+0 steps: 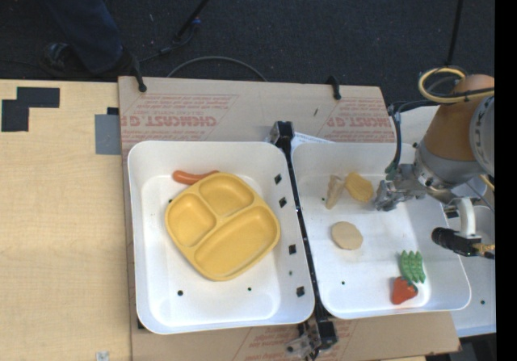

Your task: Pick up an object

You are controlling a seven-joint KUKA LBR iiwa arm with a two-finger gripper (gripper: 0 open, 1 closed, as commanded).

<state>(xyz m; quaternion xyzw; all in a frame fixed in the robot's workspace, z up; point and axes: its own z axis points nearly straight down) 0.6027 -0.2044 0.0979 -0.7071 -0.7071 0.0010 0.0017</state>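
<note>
1. Because nothing sits between the fingers, the pick looks to be in its approach step, with no object yet secured.
2. Nearest the camera, at about five o'clock in the right bin, lies a strawberry toy, red body with a green top, close to the front right corner.
3. Toward the bin's centre rests a round tan cookie, well apart from the strawberry toy and lying flat.
4. In the left bin, a yellow divided plate fills the middle, tilted on the diagonal, and an orange carrot-like piece peeks from behind its rim at eleven o'clock.
5. Farther back in the right bin, at about eleven o'clock, a yellow cheese wedge lies just beside a pale tan stick, the stick on its nine o'clock side.
6. At three o'clock from the cheese wedge, the gripper hangs low over the bin, near the wedge but apart from it as far as I can judge; its fingers appear slightly parted and carry nothing.
7. My reading is that the cheese wedge is the likeliest target, being closest.
8. What comes next calls for a short shift toward nine o'clock, a descent, and a closing on the wedge without nudging the stick.
</note>
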